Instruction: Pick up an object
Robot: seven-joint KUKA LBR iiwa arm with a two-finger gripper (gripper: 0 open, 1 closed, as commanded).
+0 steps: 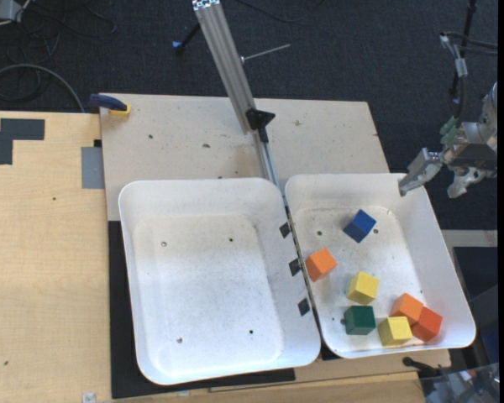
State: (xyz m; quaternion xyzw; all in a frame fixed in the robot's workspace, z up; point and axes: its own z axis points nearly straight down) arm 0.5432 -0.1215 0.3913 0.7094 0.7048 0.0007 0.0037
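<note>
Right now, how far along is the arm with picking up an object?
Nothing looks done yet. All seven blocks, among them the blue block and the green block, lie in the right bin. The gripper hangs at that bin's far right corner, with nothing seen between its jaws. Left: descend on a block, grasp it, lift it.

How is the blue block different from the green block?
The blue block is bright blue, and the green block is dark green. The blue block sits alone near the far side of the right bin. The green block sits near the front, close to other blocks. The blue one looks turned cornerwise, the green one squarer on. Both are small cubes in the same bin.
</note>
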